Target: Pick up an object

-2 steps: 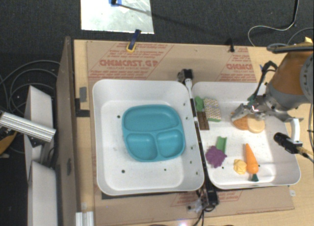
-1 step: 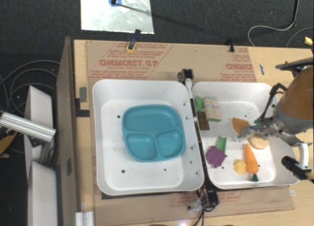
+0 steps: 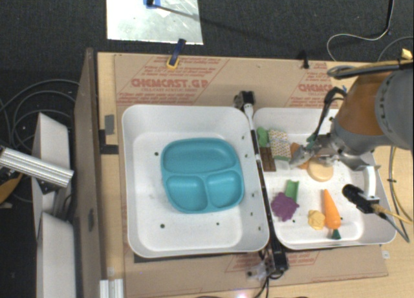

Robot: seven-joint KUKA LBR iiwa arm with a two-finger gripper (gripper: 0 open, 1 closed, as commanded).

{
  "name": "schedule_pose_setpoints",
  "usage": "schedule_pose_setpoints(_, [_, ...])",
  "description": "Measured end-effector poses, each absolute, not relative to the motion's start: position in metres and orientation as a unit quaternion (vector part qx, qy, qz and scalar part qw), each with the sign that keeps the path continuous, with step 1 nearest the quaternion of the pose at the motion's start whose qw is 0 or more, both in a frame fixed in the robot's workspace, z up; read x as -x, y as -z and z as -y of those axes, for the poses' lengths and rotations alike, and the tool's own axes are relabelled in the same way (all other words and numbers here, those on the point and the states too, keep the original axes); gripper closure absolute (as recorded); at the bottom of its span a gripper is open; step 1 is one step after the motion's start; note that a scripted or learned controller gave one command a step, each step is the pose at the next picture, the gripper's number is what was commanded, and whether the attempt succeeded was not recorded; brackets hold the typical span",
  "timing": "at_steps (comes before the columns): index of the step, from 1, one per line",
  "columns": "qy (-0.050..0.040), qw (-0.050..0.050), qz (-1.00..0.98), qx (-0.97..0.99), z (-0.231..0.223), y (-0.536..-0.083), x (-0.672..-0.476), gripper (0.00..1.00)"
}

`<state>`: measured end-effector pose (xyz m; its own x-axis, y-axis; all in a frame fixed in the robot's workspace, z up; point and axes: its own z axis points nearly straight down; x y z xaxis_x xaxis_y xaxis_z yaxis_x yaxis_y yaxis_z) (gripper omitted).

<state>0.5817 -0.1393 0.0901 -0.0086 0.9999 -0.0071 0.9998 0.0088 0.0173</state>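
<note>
The right bin (image 3: 381,229) holds several small objects. A tan round disc (image 3: 319,172) lies just below my gripper (image 3: 304,154), which hangs low over the middle of this bin. To the gripper's left lie a speckled beige piece (image 3: 279,143), a green piece (image 3: 262,136) and a brown bar (image 3: 266,159). Toward the bin's front are a green block (image 3: 292,189), a purple grape bunch (image 3: 283,207), a small yellow piece (image 3: 315,219) and an orange carrot (image 3: 330,207). The gripper's body hides what lies directly under it.
A blue divided plate (image 3: 200,174) rests in the left bin (image 3: 139,135). The divider (image 3: 257,154) between the two bins runs just left of the objects. The grey and orange arm (image 3: 369,112) covers the right bin's back right. A black part (image 3: 359,198) sticks out over the right rim.
</note>
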Motion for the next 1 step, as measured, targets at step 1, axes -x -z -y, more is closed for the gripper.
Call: schedule_pose_setpoints(1, [-0.0032,0.007,-0.709,-0.705,0.1646,-0.0898,-0.6375,0.0])
